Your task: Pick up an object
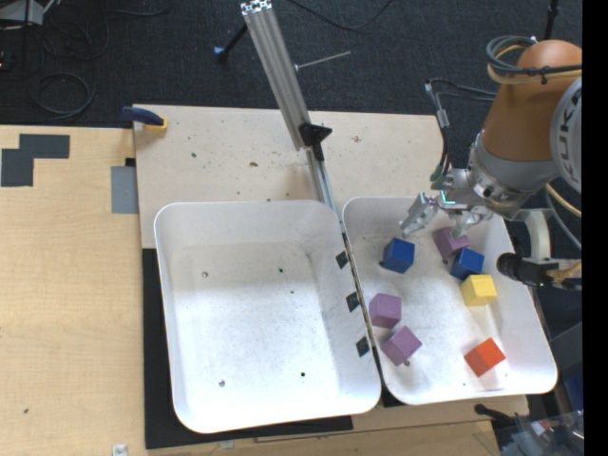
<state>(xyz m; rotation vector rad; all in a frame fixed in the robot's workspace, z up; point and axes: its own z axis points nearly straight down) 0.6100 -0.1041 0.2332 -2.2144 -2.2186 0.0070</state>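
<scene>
My gripper (442, 220) hangs over the back of the right bin (532, 373), fingers spread open with nothing between them. A purple cube (449, 241) lies just below the right finger, and a blue cube (399, 255) sits a little left and forward of the left finger. Another blue cube (466, 263) touches the purple one at its front right. A yellow cube (479, 289) lies in front of that. Two more purple cubes (385, 309) (401, 344) rest near the bin's left wall, and an orange cube (485, 356) lies at the front right.
The left bin (190, 255) stands beside the right one, split from it by a divider with black clips (352, 300). A slanted aluminium post (285, 84) rises behind the bins. A black cylinder (522, 269) juts in at the right bin's rim.
</scene>
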